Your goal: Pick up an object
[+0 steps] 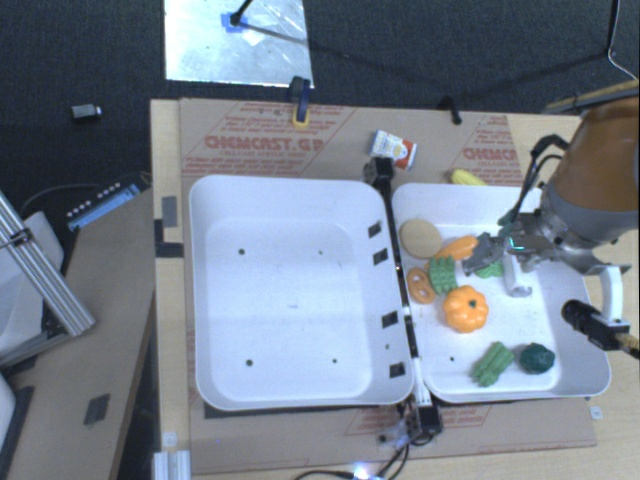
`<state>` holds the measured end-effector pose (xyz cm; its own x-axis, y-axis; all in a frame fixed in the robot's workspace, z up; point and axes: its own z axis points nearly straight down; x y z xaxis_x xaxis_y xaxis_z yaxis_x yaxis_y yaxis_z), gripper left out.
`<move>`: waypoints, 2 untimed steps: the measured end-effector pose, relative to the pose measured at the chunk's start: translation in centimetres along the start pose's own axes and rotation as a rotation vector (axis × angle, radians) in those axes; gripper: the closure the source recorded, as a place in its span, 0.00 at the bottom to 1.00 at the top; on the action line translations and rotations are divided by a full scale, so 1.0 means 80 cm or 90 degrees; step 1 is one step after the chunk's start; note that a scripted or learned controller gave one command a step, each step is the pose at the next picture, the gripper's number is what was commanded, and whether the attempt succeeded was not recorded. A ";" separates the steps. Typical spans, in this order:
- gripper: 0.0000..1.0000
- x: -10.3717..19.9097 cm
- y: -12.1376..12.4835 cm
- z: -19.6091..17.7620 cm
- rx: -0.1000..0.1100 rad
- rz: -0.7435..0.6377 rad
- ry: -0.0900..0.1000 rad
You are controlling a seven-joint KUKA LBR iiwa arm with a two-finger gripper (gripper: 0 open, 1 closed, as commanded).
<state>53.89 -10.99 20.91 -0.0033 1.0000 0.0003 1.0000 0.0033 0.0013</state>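
Note:
My gripper (502, 268) hangs low over the middle of the right bin (575, 373), open, with its fingers pointing down and left. Just left of it lie an orange carrot-like piece (460, 247) and a green ridged toy (442, 271). An orange pumpkin (465, 308) sits below and left of the fingertips, apart from them. A bit of green shows by the left finger (487, 258); I cannot tell whether it is touched. Nothing is clearly held.
The right bin also holds a tan round disc (421, 236), an orange pretzel (421, 286), a green pod (492, 362) and a dark green lump (537, 358). A yellow banana (465, 178) and a small white packet (393, 148) lie behind the bins. The left bin (215, 268) stands alongside.

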 end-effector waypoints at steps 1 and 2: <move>0.00 0.036 -0.071 0.157 0.010 0.001 0.003; 0.00 0.034 -0.011 0.155 -0.002 -0.001 0.000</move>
<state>53.01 -8.27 8.47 -0.0041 1.0000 -0.0003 1.0000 0.0041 0.0044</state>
